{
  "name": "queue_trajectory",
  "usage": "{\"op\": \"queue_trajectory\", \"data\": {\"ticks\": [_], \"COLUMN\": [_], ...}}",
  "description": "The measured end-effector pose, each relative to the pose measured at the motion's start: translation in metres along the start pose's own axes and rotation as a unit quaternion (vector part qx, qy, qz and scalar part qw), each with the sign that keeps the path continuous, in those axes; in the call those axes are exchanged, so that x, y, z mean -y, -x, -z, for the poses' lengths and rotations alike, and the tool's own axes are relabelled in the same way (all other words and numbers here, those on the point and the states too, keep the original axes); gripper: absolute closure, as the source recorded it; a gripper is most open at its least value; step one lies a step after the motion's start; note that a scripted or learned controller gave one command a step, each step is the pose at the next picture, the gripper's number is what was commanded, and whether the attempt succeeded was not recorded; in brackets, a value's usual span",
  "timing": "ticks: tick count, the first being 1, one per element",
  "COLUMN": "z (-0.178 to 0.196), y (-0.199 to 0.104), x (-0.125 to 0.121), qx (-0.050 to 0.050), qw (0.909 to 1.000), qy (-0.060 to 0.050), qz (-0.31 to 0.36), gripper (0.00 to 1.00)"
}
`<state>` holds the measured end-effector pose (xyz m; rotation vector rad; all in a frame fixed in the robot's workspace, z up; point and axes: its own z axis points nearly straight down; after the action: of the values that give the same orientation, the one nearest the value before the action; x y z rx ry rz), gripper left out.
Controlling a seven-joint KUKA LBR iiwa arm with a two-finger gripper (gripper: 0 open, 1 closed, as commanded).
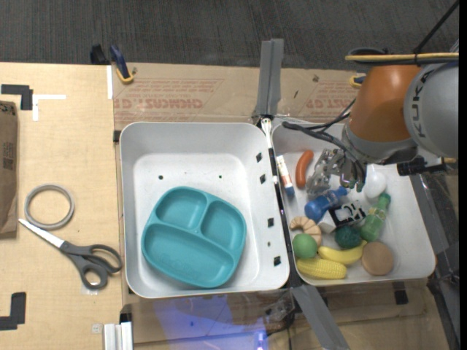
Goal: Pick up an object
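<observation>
the gripper point(330, 175) is hanging low over the right bin point(417, 268), right above the blue toy point(318, 208) among the clutter; i can't tell its grip state.

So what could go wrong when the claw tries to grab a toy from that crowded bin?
The claw hangs over toys packed tightly in the right bin. Going down, it might bump the blue toy or the green bottle and pinch two things, or none. The banana and the corn lie touching, so lifting one could drag the other along.
</observation>
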<state>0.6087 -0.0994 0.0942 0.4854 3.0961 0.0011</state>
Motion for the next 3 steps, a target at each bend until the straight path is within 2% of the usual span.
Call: {"op": "queue_trajectory", "data": {"ticks": [1, 2, 3], "z": [-0.002, -0.002, 0.009], "y": [-0.121, -0.021, -0.02], "x": [0.051, 0.009, 0.009], "qx": [-0.004, -0.002, 0.0], "qw": [0.9928, 0.989, 0.9893], "qy": [-0.002, -0.001, -0.002], "qz": [-0.12, -0.148, -0.146], "gripper": [0.0, 0.0, 1.0]}}
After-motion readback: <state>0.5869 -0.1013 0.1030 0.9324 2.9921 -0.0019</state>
